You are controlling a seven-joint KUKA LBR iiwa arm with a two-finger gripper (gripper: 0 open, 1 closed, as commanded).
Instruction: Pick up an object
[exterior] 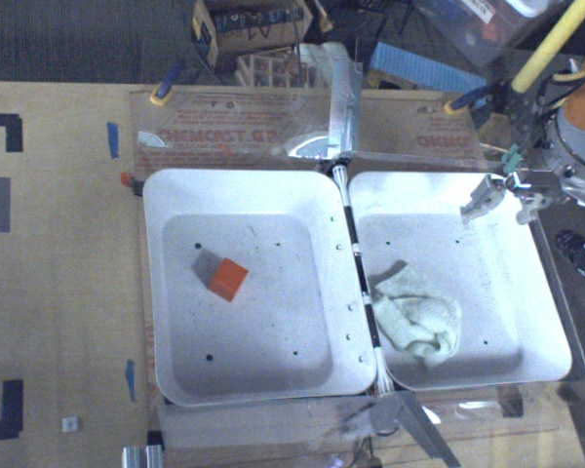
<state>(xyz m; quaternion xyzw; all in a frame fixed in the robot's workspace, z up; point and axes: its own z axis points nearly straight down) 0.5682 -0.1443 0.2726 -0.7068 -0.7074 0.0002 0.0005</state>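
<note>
Two shallow white bins sit side by side on one table (pixel 58 291): a left bin (pixel 166 213) and a right bin (pixel 536 291). The left bin contains two small blocks, one orange block (pixel 229 280) and one grey block (pixel 207 264), touching each other. The right bin contains one crumpled pale cloth (pixel 419 322). One robot arm (pixel 575 154) reaches over the right bin's far right corner, ending in one tool (pixel 487 198).
</note>
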